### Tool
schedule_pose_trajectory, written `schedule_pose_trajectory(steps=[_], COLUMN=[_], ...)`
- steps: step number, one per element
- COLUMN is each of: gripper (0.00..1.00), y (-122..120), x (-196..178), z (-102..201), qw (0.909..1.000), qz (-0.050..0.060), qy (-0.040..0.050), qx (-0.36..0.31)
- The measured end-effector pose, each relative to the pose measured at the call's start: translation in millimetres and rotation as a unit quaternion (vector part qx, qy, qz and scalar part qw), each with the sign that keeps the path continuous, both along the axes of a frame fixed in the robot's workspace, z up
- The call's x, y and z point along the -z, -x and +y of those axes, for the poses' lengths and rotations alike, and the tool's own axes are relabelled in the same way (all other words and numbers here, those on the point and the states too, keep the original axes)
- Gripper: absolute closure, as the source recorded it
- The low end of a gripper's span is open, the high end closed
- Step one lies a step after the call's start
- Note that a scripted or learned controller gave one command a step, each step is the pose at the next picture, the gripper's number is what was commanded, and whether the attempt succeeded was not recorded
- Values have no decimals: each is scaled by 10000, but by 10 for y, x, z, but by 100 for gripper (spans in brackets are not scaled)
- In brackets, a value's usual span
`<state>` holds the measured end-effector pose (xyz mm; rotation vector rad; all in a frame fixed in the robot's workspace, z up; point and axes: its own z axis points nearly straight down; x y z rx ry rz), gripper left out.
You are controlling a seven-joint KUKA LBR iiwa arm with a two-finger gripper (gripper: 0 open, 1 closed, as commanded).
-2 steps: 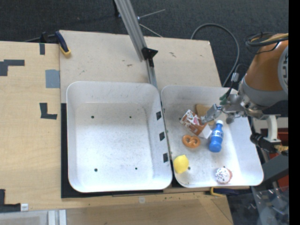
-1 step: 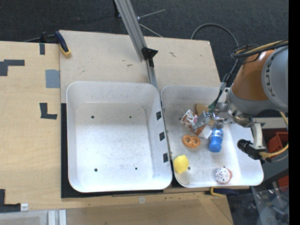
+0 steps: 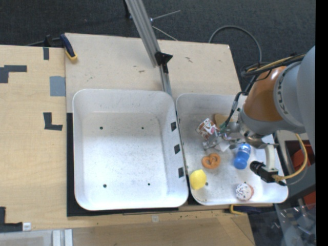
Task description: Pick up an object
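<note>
1. Arm enters from the right, orange band above the wrist, reaching down into the right bin (image 3: 189,102).
2. Claw (image 3: 214,140) sits low over the bin's upper middle. Fingers too blurred and crowded to judge; cannot tell their state.
3. Crumpled red-and-white object (image 3: 207,127) lies just up-left of the claw, touching or nearly so; contact unclear.
4. Orange ring-shaped object (image 3: 210,161) sits just below the claw, on the bin floor.
5. Blue cylinder (image 3: 242,156) lies to the claw's right, slightly lower, beside the wrist.
6. Yellow ball (image 3: 198,179) rests further below, slightly left, near the bin's front-left corner.
7. White speckled ball (image 3: 244,191) lies well below-right, at the front edge.
8. Left bin (image 3: 82,137) lies well left of the claw.
</note>
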<state>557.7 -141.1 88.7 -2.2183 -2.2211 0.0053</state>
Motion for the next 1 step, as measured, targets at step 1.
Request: schedule_pose_trajectory(steps=[1], gripper=[100], y=[-4], x=[-121], z=[8], qw=[10000], qz=[-2], qy=[-6], qx=[-5])
